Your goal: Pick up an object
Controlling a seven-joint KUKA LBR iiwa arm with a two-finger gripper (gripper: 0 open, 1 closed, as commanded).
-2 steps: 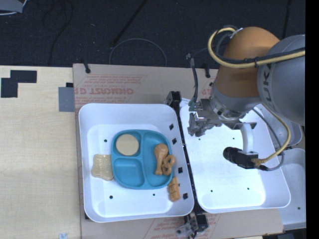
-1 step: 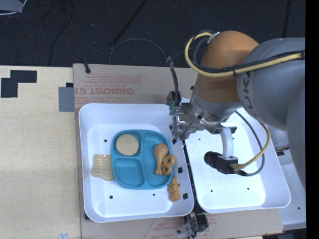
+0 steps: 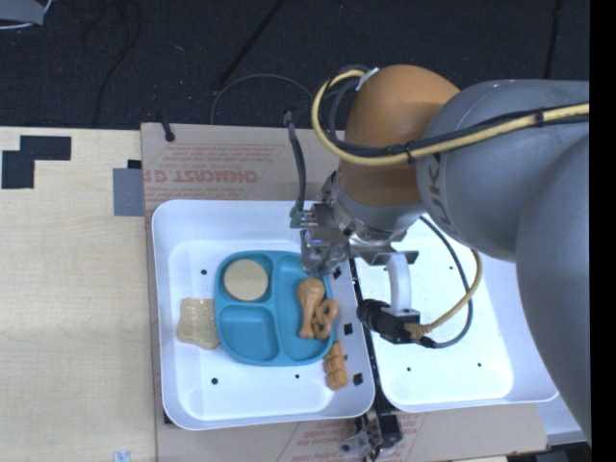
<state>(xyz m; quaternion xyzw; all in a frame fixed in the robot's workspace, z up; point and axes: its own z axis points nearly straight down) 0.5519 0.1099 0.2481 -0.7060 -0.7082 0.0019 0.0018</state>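
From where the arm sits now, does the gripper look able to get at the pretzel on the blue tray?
Probably yes: the gripper hangs just above the pretzel, which lies uncovered in the blue tray's right compartment.

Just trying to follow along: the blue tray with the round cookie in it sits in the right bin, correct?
Not quite. The camera view shows the blue tray, with the round cookie in it, sitting in the left bin, not the right one.

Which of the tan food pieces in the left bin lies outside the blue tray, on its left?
The pale flat piece, resting on the bin floor against the blue tray's left edge. The round one and the pretzel-like one sit inside tray compartments.
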